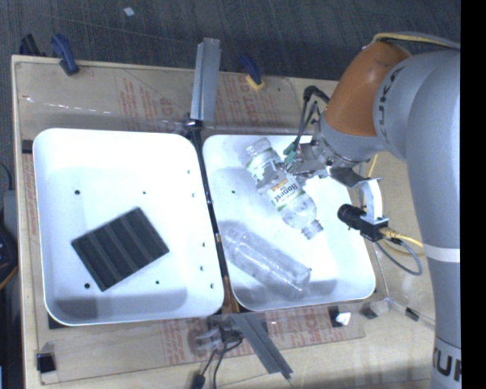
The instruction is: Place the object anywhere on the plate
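Note:
A dark ribbed rectangular plate (120,247) lies flat in the left bin (57,152), toward its front left. In the right bin (352,278) a clear plastic bottle with a white and green label (282,191) lies at a slant, cap toward the front right. A second clear bottle without a label (263,258) lies near the bin's front wall. My gripper (298,162) is at the labelled bottle's right side, near its middle, under the orange band of the wrist. The wrist hides the contact with the bottle.
A grey metal bar (204,79) stands at the back between the two bins. Blue clamps (65,55) hold the board's back edge. A cable and black connector (360,217) hang off the wrist over the right bin's right rim.

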`<state>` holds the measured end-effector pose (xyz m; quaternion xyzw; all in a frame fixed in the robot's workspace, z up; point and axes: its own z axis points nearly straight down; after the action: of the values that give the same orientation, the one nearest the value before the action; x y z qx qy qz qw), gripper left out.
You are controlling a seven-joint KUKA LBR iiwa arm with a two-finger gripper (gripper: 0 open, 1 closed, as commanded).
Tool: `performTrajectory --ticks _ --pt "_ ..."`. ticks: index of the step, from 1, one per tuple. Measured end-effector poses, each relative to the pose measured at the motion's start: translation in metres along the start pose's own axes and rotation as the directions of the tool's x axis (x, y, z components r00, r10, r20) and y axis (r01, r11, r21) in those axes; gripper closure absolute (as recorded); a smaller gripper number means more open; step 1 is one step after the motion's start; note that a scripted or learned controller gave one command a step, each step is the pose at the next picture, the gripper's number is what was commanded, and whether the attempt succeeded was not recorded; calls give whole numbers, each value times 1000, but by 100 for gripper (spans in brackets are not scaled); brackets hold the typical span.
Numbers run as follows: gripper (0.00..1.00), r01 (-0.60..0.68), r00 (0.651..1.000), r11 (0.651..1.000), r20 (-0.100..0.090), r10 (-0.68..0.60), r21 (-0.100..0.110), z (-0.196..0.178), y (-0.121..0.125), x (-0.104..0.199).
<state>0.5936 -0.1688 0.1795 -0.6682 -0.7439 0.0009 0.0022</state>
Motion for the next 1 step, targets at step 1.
performTrajectory --ticks 1 --pt "100 204 979 979 2 -204 -3 -24 24 16"
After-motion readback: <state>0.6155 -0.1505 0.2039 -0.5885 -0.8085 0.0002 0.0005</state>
